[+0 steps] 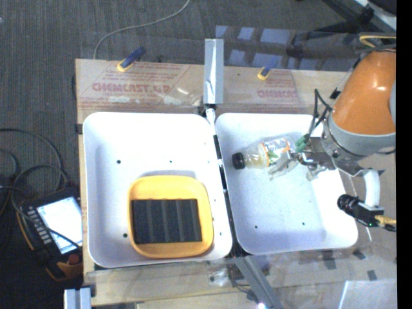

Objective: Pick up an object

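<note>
Only readable thing here is the red print on the brown cardboard sheet (129, 89) lying under the two bins: behind the left bin it looks like "CHEMCAST", with a few smaller letters after it that are too fuzzy to make out. There's a second bit of the same red print on the cardboard behind the right bin, but it's cut off and blurry. The bottle (267, 153) in the right bin has a label with some green on it, but nothing on it can be read.
</note>
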You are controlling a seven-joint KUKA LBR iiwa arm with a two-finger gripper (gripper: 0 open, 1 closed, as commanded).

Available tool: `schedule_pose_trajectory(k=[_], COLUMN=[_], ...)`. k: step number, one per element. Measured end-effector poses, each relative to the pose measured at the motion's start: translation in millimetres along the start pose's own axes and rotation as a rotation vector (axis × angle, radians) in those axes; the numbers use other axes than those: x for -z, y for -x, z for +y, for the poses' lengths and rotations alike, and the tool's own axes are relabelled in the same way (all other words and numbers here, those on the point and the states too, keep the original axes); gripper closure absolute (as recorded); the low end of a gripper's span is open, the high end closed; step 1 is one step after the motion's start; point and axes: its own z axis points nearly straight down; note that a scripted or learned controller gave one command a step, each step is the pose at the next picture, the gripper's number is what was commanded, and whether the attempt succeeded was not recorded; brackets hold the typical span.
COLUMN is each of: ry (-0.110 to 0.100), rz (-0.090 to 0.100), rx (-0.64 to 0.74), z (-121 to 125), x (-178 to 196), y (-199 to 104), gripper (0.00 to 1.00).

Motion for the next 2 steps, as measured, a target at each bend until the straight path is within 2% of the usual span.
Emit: schedule_pose_trajectory(k=[1, 2], ry=[0.002, 0.001], rz=[-0.001, 0.0], rx=[0.057, -0.013], z=[68.4, 113.1], x=[-18.6, -77.4], y=[-12.6, 17.0], gripper=[0.0, 0.0])
